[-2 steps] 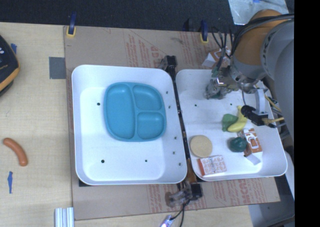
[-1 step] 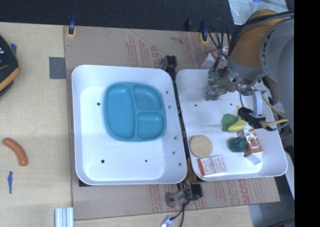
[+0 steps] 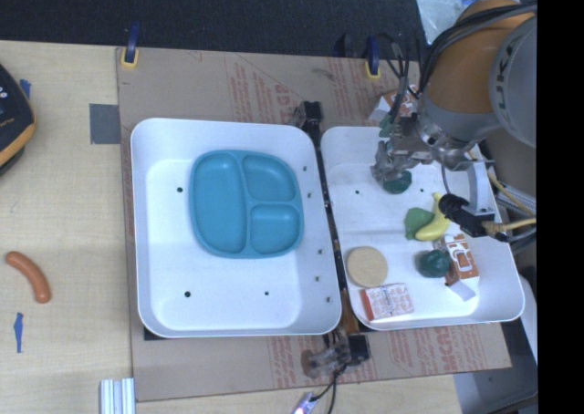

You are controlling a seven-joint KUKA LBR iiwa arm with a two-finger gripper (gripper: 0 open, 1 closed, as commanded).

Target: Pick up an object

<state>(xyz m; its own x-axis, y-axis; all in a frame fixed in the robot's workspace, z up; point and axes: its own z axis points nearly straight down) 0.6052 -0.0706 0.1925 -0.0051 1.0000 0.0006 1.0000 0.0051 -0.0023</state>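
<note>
Jaws (image 3: 394, 175) down near the right bin's (image 3: 365, 143) far edge — dark teal object (image 3: 397, 184) right at their tips; grip state can't tell — grasp unclear.

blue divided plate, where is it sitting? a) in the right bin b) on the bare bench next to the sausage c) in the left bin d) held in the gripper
c: the blue divided plate lies flat inside the left bin, apart from the small items in the right bin, where the gripper is.
</note>
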